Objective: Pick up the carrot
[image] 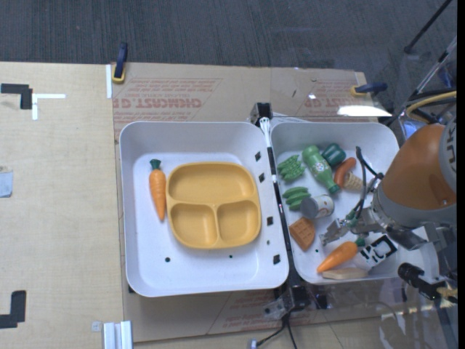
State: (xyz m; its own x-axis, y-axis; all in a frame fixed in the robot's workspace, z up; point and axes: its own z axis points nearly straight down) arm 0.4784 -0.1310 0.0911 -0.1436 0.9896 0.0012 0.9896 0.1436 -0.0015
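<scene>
One orange carrot (157, 189) with a green top lies in the left bin (196, 278), just left of the yellow divided plate (213, 203). A second carrot (338, 255) lies near the front of the right bin (305, 273), pointing left and down. My gripper (344, 230) hangs over the right bin, just above and behind this second carrot, at the end of the grey and orange arm (418, 177). Nothing shows as held in it.
The right bin also holds green vegetables (291, 168), a green bottle (318, 163), a grey can (318, 206), a brown block (302, 233), an orange cone-shaped piece (346, 171) and a pale flat piece (343, 273). Cardboard (167, 93) lies under both bins.
</scene>
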